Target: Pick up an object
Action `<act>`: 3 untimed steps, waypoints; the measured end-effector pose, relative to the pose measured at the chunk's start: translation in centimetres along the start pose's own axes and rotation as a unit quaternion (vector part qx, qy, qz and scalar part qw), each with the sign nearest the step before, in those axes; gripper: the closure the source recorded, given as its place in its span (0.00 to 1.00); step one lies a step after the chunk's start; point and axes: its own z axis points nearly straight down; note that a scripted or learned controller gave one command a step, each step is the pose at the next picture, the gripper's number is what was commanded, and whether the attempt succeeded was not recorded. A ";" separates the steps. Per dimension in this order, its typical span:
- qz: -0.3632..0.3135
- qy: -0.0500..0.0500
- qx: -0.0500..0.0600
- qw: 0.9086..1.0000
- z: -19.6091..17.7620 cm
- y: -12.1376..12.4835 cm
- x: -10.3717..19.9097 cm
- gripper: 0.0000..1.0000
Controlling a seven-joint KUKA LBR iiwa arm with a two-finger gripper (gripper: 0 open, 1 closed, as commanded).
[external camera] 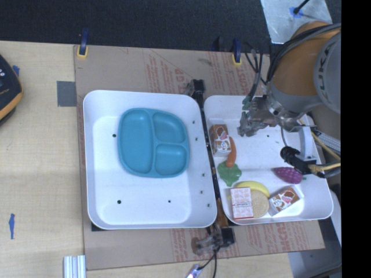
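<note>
Cardboard (145, 68) covers the wooden bench under two white bins. Left bin (98, 207) holds a blue divided plate (153, 142) at frame centre-left. My gripper (250, 127) hangs over the upper part of the right bin (322, 210), near its top edge; whether it is spread or pressed together I cannot tell, and nothing shows pinched in it. Below and left of it lie a small carton (219, 139), a carrot (231, 154) and a green leaf (229, 173). Lower right: purple grapes (288, 174), a banana (253, 186), a cookie (261, 204), a cracker box (242, 203) and another carton (285, 199).
</note>
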 end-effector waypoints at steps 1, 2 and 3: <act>0.002 0.001 0.000 1.000 0.0 2.3 -2.1 1.00; 0.000 0.001 0.001 1.000 0.0 1.7 -1.2 1.00; 0.000 0.000 0.001 1.000 0.1 -2.6 -3.0 1.00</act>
